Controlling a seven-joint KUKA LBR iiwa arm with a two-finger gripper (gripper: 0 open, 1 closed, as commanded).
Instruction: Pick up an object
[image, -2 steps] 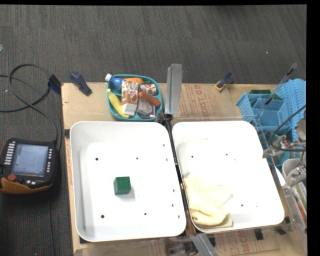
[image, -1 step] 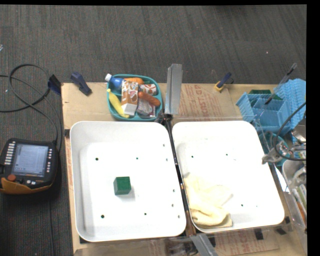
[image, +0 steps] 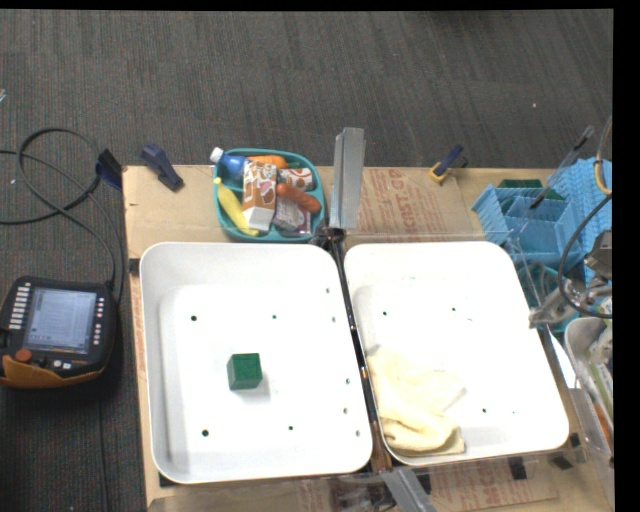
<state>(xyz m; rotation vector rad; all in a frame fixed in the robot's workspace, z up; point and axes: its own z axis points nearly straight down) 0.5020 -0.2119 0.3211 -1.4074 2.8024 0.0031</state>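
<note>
Green cube (image: 244, 371): sits alone on the floor of the left bin (image: 160, 300), a little left of that bin's middle, well apart from every wall — the clearest target for a pick.

Cloth (image: 415, 400): a pale yellow rag, crumpled, in the right bin (image: 520, 290), lying against the near-left corner and the wall shared with the other bin.

Arm: at the far right edge, beside the right bin, there is grey hardware and cabling (image: 585, 300) that may be part of the wrist; it is too cluttered there to be sure.

Fingers: I cannot tell whether they are wide, narrow, or around anything.

Risk with the cube: it is small and hard-edged, so a descent slightly off centre could land a finger on its top face or nudge it sideways — the smooth bin floor would let it slide.

Risk with the cloth: pale on white, limp, and tight to the wall; a grasp there could pinch just a fold that slips free on the lift, or a finger could strike the bin rim.

Other clutter: a teal tray of packets (image: 268, 195) behind the bins, off the likely path.
</note>
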